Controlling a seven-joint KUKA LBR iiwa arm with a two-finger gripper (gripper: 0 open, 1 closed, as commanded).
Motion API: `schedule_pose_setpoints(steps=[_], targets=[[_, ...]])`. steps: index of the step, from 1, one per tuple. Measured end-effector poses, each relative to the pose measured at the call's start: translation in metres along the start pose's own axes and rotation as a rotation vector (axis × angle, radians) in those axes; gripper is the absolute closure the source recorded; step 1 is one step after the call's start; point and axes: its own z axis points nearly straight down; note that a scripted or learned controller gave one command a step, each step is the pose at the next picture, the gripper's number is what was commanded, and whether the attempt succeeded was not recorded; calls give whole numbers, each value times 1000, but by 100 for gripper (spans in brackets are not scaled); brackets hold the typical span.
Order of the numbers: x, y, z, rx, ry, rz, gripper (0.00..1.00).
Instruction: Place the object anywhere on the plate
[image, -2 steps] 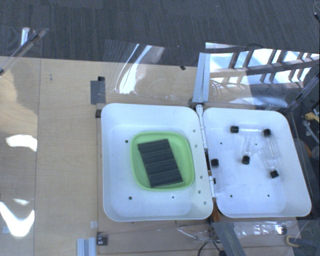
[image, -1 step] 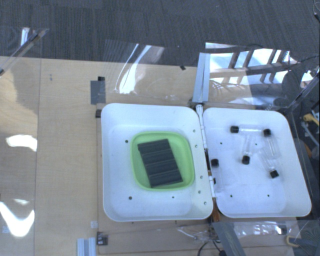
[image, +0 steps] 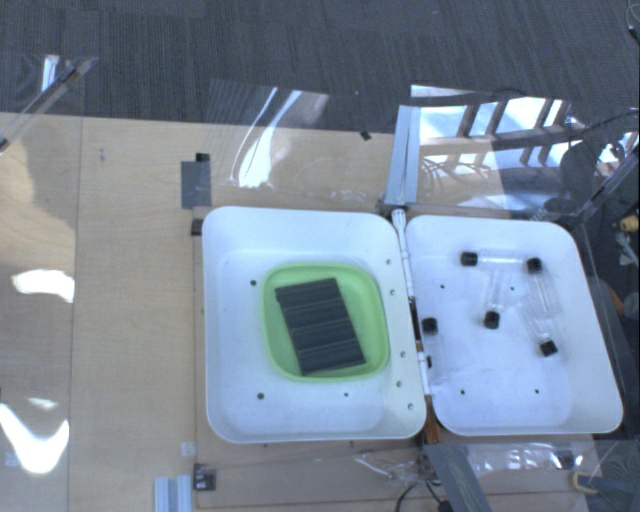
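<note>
No readable text, labels, brands, numbers or signs on bins, plate or bench

Lab: white bins (image: 300, 425) on test bench (image: 110, 300).

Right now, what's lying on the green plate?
A dark grey ribbed block lies flat on the green plate in the left bin, covering the plate's middle; what's beneath the block can't be seen.

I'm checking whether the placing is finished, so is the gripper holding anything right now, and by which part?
Nothing shows as held. The dark ribbed block lies flat on the green plate in the left bin, with nothing touching it.
</note>
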Motion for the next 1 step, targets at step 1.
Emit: schedule_pose_setpoints(steps=[1], targets=[[0, 0, -24, -2, 2, -1, 0]])
